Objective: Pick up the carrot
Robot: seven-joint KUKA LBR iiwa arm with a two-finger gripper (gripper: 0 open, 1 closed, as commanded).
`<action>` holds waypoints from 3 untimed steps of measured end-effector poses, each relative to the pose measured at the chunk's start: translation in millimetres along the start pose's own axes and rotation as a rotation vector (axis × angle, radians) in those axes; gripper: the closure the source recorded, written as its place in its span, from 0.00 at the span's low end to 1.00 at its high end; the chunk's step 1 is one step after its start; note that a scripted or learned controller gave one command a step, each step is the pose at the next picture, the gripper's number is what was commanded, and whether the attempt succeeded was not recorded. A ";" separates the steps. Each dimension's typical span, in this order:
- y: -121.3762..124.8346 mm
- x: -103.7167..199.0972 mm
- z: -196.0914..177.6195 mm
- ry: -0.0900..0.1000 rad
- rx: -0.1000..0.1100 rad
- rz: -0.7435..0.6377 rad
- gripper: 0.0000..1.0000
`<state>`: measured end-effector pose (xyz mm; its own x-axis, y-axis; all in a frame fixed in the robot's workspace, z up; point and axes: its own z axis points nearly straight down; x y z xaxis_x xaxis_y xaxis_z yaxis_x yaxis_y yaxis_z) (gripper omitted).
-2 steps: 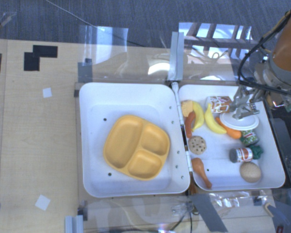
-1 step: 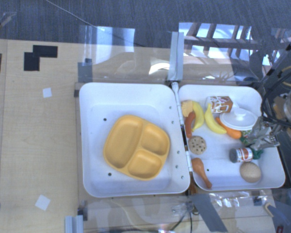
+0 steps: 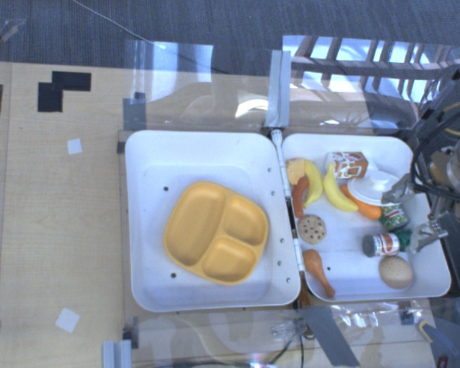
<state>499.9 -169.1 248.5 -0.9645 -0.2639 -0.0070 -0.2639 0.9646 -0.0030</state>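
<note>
The carrot [image 3: 366,208] is shown in the right bin [image 3: 353,286], toward its upper right part, lying flat as a short orange taper. Only part of it is exposed: its upper end is tucked under a white lid-like object [image 3: 372,186], and a green-labelled can [image 3: 393,218] lies just beside its lower right end. It is judged to be a light, rigid toy, probably smooth plastic, so some slip under the pads may be expected; breakage is not a concern. A hold across the exposed orange mid-body, with the closing direction set across the long axis, is judged best.

Room around the carrot is tight. A banana [image 3: 336,192] lies close on the left, a small brown-and-white carton [image 3: 348,164] above, and a second can with a red label [image 3: 381,244] below. An egg-shaped beige object [image 3: 395,271] rests near the lower right corner. More open floor is seen in the lower middle of the bin, between a cookie [image 3: 312,228] and the red-labelled can.

The gripper [image 3: 425,217] is seen at the bin's right wall, near the cans. How far it is spread cannot be told, and nothing is seen held in it.

The left bin [image 3: 149,167] carries a yellow divided plate [image 3: 216,231].
</note>
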 end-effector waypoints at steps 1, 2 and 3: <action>-2.0 -56.0 158.5 -0.010 0.004 0.010 0.00; -1.7 -58.5 145.8 -0.014 0.006 0.004 1.00; 92.3 -75.5 61.1 -0.005 -0.002 0.286 1.00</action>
<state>548.9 -60.3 187.7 -0.9997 0.0189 -0.0126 0.0189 0.9998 0.0015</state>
